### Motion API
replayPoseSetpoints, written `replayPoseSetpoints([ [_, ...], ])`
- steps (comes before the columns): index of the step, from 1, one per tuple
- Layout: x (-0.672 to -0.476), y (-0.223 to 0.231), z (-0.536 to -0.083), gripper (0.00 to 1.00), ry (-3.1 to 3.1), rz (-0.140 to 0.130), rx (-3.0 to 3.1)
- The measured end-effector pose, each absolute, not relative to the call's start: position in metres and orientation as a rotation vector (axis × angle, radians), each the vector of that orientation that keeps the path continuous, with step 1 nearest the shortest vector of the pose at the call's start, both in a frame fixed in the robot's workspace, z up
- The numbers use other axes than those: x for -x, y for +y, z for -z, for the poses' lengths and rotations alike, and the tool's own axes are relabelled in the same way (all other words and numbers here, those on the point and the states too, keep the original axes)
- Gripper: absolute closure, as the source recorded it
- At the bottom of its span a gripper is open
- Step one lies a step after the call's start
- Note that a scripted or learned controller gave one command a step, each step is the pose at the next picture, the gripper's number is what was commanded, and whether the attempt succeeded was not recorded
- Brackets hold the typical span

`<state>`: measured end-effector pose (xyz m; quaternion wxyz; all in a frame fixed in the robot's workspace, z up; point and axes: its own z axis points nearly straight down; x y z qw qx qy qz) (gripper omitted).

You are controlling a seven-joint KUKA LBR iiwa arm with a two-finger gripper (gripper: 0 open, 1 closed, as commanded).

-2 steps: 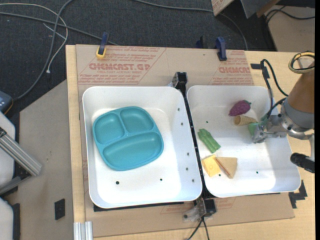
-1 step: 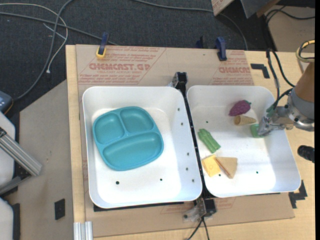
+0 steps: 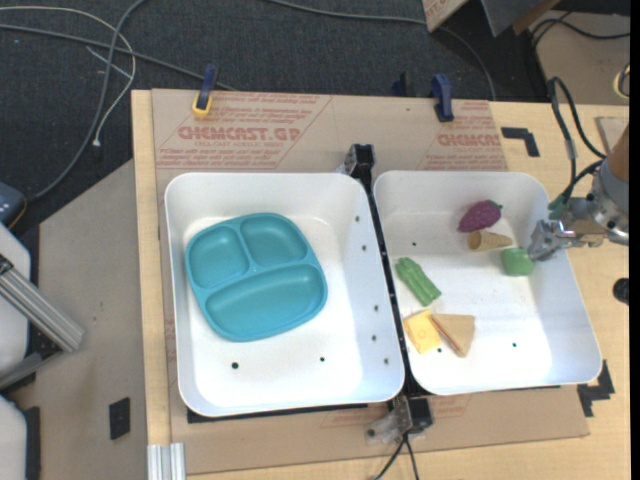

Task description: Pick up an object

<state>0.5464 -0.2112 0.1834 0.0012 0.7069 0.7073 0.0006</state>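
At the near edge of the right bin [image 3: 560, 363], a shallow tray of smooth white plastic, a yellow cheese-like block [image 3: 421, 332] is seen touching a tan wedge shaped like a sandwich slice [image 3: 457, 332]. Further in, a green, elongated piece like a pickle [image 3: 417, 280] lies tilted near the divider between the bins. In the left bin [image 3: 185, 268], of the same white plastic, a teal divided plate [image 3: 257, 273] with three rounded compartments is laid flat; its surface looks matte and smooth. Toward the right wall of the right bin, a small rounded green object [image 3: 517, 261] is found just beside the gripper [image 3: 545, 240], which is positioned at the bin's right rim; the object lies at the tip of the metallic fingers, slightly nearer the camera, and whether it is touched cannot be told. Whether the jaws are apart or together cannot be told either. Beyond it, a tan cone-shaped piece [image 3: 492, 239] rests against a purple, bumpy grape-like cluster [image 3: 480, 215]. The bins are borne by a brown cardboard-covered bench [image 3: 250, 133] with printed lettering.
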Motion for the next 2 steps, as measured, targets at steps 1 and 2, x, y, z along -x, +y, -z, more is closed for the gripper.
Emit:
replayPoseSetpoints([
  [1,-0.547,-0.211,-0.226,1.0,2.222,-0.001,-2.219],
  [2,-0.551,-0.168,-0.221,1.0,2.225,0.0,-2.221],
])
